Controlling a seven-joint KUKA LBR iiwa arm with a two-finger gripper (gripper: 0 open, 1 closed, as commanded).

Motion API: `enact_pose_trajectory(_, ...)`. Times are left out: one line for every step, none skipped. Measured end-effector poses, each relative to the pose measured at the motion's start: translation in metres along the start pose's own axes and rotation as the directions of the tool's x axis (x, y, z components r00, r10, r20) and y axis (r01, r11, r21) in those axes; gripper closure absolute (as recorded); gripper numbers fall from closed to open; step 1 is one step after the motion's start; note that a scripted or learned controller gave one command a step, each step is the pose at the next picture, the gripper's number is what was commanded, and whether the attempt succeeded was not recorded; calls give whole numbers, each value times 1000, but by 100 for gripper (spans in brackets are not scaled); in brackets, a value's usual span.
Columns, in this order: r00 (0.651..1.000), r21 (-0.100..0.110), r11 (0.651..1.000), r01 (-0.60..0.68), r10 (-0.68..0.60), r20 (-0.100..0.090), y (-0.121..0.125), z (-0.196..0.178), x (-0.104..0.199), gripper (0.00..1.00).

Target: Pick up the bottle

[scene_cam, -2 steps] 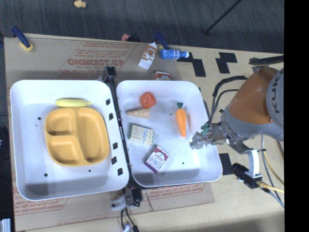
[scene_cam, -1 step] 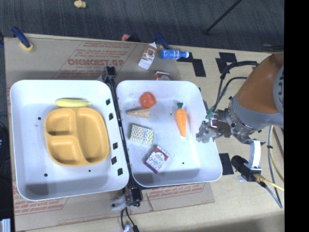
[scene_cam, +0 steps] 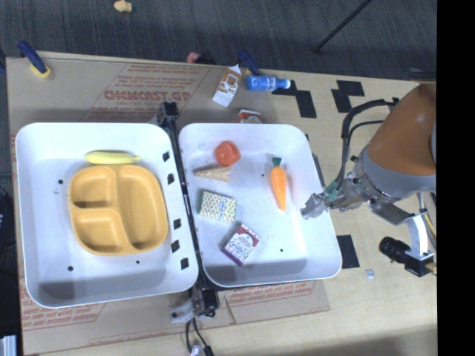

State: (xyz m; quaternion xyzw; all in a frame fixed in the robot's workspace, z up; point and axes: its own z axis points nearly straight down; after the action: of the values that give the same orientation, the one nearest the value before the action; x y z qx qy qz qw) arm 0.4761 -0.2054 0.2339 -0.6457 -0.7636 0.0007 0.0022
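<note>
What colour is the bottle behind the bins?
Blue with a white cap end, seen in the camera view.

There were two white bins [scene_cam: 44,143], one yellow tray [scene_cam: 119,206], one banana [scene_cam: 112,156], one tomato [scene_cam: 228,153], one carrot [scene_cam: 278,186], one bottle [scene_cam: 266,83] and two small packets [scene_cam: 217,206].

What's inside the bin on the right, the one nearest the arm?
In the right bin: a tomato, a carrot, a wedge of bread, a green packet and a small maroon carton. Whatever lies beneath them is covered.
</note>
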Motion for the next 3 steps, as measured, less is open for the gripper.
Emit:
enact_pose_trajectory(968, -2, 968, -252, 252, 2, -1, -11, -6, 100)
enact_pose_trajectory(999, 1, 999, 32, -32, -1, 2, 50, 14, 100)
enact_pose_trajectory(996, -3, 996, -87, 87, 3, -1, -59, -6, 100)
